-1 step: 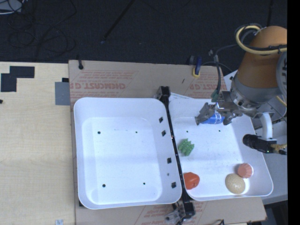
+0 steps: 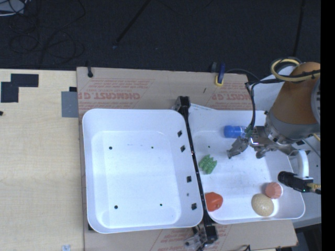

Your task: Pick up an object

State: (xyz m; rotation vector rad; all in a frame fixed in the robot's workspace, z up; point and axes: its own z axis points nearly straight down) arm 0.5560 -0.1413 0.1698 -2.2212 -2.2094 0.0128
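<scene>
My gripper hangs over the middle of the right bin, open, with nothing between its fingers. A blue cylinder lies just above and left of it, close to the left finger. A green bumpy object sits to the gripper's left near the divider. Along the bin's near side lie a red-orange object, a cream ball and a pink ball.
The left bin stands beside the right one, with a black divider strip between them. The orange-banded arm and its cables cover the right bin's far right corner. Brown cardboard lies under both bins.
</scene>
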